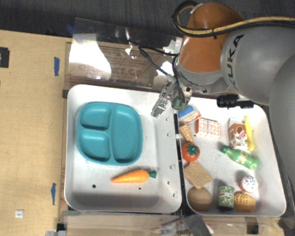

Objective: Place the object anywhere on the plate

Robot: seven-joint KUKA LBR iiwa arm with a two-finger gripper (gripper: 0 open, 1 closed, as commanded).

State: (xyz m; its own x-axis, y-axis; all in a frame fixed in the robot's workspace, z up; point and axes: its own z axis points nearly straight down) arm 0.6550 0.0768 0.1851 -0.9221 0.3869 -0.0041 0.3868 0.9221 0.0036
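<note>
A teal plate with three compartments lies in the left bin, toward its left side. Below it, an orange toy carrot rests on the bin floor, apart from the plate. My gripper hangs over the ridge between the two bins near their far edge, up and to the right of the plate. It is open, and I see nothing between its fingers.
The right bin holds several toy foods: a tomato, a green bottle, crackers, a white carton, a brown ball and a small can. The arm's grey body covers the upper right.
</note>
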